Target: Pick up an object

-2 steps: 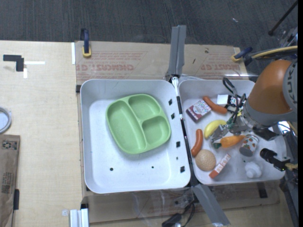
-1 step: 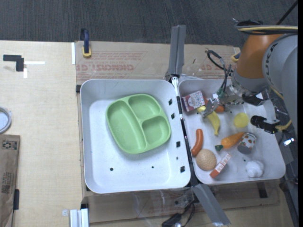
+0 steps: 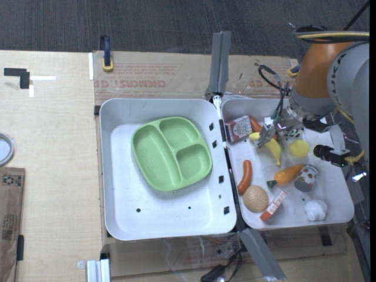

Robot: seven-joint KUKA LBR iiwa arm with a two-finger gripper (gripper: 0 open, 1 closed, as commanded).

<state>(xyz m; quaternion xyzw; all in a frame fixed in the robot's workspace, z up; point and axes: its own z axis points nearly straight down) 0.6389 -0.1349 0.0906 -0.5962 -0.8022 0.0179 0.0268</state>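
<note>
My gripper hangs low in the right bin, at its back half, under the orange wrist band. Its tip sits right at the upper end of a yellow banana; I cannot make out whether it touches the fruit. Close around it lie a dark red snack packet, a yellow lemon and a black-and-white spotted item. Toward the front lie an orange carrot, a red sausage, a tan round bun, a red-and-white tube, a grey can and a white ball.
The left bin holds a green divided plate. The grey divider wall runs between the bins. The arm's body fills the back right, with cables by the right bin's back rim. A brown paper bag lies at the bench's left edge.
</note>
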